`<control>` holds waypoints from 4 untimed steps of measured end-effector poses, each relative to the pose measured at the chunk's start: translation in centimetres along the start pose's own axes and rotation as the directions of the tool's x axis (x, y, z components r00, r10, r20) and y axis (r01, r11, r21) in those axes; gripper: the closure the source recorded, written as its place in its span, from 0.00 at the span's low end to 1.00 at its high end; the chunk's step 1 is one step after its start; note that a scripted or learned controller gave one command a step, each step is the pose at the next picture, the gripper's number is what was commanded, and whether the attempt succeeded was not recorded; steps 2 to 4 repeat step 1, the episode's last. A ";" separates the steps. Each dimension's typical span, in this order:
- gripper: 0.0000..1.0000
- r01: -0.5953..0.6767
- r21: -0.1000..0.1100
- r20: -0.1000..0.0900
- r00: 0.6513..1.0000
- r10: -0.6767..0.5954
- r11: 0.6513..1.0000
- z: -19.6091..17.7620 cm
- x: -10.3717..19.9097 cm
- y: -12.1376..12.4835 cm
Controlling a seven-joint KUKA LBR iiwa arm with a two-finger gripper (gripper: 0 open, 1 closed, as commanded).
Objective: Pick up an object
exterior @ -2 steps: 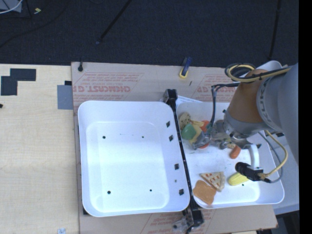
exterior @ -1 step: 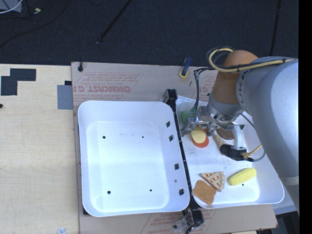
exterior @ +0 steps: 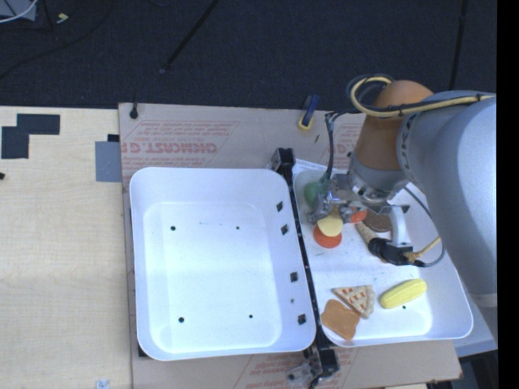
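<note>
— Where did the worktop (exterior: 65,241) put you?
— Over the right bin (exterior: 442,318), at its ten o'clock corner. My fingers (exterior: 331,211) hung just above a round orange-and-yellow piece (exterior: 328,232).
— Clenched on it?
— Can't tell. Corn (exterior: 403,293) lay at five o'clock, a pizza slice (exterior: 355,298) and toast (exterior: 340,320) nearer six.

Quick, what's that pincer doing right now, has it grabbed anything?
Pincer: down in the right bin, just above the round orange and yellow toy; whether it grips anything cannot be told.
</note>
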State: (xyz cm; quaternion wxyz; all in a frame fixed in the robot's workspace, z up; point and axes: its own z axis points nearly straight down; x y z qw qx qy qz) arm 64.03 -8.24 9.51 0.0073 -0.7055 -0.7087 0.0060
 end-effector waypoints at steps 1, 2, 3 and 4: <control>1.00 0.002 -0.026 -0.001 1.000 -0.002 1.000 -9.9 6.6 0.4; 1.00 0.002 -0.026 -0.001 1.000 -0.002 1.000 -9.9 6.6 0.4; 1.00 0.002 -0.026 -0.001 1.000 -0.002 1.000 -9.9 6.6 0.4; 1.00 0.002 -0.026 -0.001 1.000 -0.002 1.000 -9.9 6.6 0.4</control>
